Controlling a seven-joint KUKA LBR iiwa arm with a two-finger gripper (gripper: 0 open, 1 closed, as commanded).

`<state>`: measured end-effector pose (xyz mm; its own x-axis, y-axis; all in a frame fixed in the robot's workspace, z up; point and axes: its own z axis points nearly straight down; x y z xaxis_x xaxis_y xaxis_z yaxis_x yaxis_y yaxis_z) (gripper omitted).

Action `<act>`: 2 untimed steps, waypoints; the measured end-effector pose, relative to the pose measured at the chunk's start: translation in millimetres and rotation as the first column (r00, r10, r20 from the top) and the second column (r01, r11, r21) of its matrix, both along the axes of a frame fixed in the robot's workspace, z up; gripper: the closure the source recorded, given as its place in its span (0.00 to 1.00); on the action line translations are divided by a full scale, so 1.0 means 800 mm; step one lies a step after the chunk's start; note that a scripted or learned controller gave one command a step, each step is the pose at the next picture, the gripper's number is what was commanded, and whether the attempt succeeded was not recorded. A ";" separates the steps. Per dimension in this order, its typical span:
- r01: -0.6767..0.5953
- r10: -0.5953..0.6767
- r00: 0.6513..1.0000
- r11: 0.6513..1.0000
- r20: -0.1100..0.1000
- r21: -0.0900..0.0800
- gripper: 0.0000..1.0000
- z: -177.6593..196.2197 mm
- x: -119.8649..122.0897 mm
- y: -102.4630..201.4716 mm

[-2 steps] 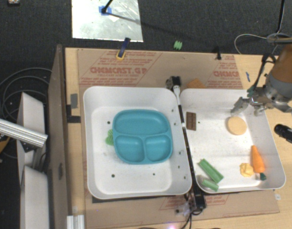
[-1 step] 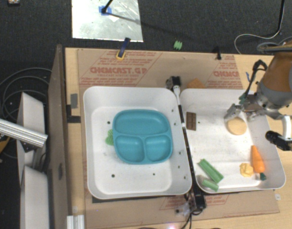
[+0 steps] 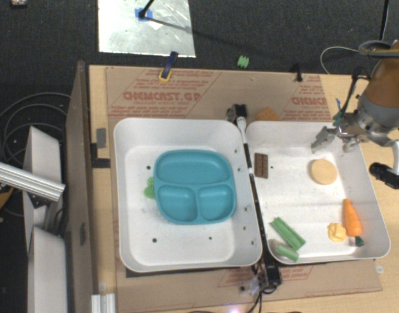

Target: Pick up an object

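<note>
The round tan disc [image 3: 323, 172] is the object closest to the gripper [image 3: 335, 138], sitting loose on the floor of the right bin [image 3: 297, 175] just below and a bit left of the fingers. The gripper itself hangs over the far right part of that bin with its two fingers spread apart and nothing between them, so it isn't carrying anything. The grey arm with its orange band [image 3: 387, 87] comes in from the right edge behind it. Further out in the same bin there's an orange carrot [image 3: 352, 219] by the right wall, with a small yellow piece [image 3: 336, 232] just beside it near the front corner. A brown chocolate-looking bar [image 3: 261, 165] lies close to the left wall, and two green sticks [image 3: 287, 235] sit toward the front. Next door, the left bin [image 3: 137, 175] has a teal divided plate [image 3: 194, 185] in the middle, with a small green thing [image 3: 149, 188] peeking out at its left edge.
</note>
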<state>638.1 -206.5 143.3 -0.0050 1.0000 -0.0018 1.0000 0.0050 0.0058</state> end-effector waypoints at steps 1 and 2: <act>0.004 -0.004 1.000 1.000 -0.006 0.001 0.00 -0.005 -0.032 0.000; 0.004 -0.004 1.000 1.000 -0.004 0.001 0.00 -0.025 -0.040 0.010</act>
